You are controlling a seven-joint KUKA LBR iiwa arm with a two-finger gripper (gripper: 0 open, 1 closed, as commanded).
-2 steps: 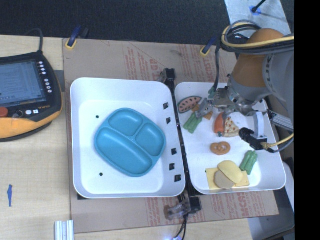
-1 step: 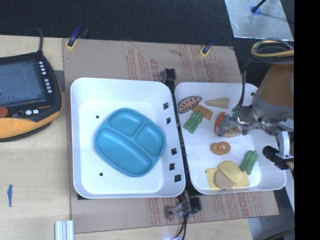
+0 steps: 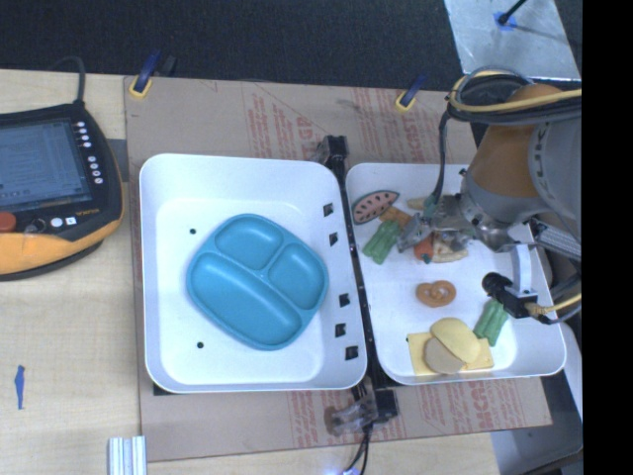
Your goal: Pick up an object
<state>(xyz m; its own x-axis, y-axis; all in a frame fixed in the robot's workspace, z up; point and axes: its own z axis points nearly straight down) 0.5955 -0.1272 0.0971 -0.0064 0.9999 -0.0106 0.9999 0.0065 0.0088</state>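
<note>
My gripper (image 3: 427, 232) is low in the right bin (image 3: 524, 364), over its upper middle, with the arm's orange band (image 3: 504, 161) above it to the right. Right under and beside it lie a green toy piece (image 3: 381, 241), a small orange-red piece (image 3: 423, 251) and a flat tan slice (image 3: 451, 254). A watermelon slice (image 3: 375, 206) lies at the bin's upper left. Lower down are a brown pretzel (image 3: 435, 292), a green stick (image 3: 491, 322) and a yellow cheese square (image 3: 423, 352) with two rounded pieces (image 3: 453, 342) on it.
The left bin (image 3: 168, 364) holds a blue divided plate (image 3: 258, 279). A tablet controller (image 3: 49, 181) in an orange case lies on the bench at far left. Black clips (image 3: 346, 305) line the seam between the bins. Cables (image 3: 539, 310) hang by the right bin's right wall.
</note>
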